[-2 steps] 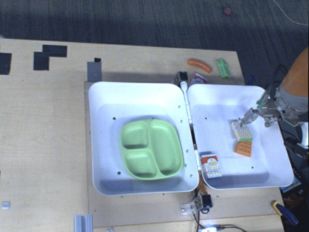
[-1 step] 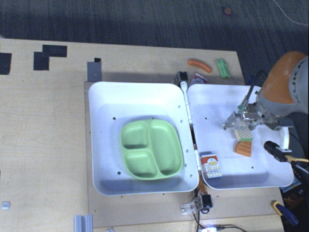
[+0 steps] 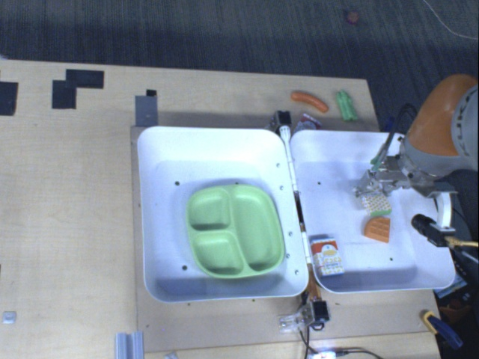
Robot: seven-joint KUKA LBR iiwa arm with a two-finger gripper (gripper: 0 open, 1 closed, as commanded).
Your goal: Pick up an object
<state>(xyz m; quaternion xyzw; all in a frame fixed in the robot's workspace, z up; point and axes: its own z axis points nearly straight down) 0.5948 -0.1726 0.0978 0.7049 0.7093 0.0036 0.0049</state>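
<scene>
We list two bins side by side on the counter [image 3: 67,200]. The left bin [image 3: 161,200] holds a sectioned tray [image 3: 235,230] near its middle. In the right bin [image 3: 329,163] we find a small carton [image 3: 326,256] at the near left corner, a wedge-shaped piece [image 3: 378,229] toward the right, and a flat patterned piece [image 3: 373,200] just behind the wedge. Behind the right bin, on the counter, lie a sausage-shaped item [image 3: 310,102] and, to its right, a ridged item [image 3: 346,105].

Left bin [image 3: 157,200] holds a green divided tray [image 3: 235,230]. Right bin [image 3: 329,163] holds an orange wedge [image 3: 378,229] and a small carton [image 3: 327,256] near-left. Gripper [image 3: 372,195] hangs just above a pale meshed item [image 3: 374,202].
</scene>
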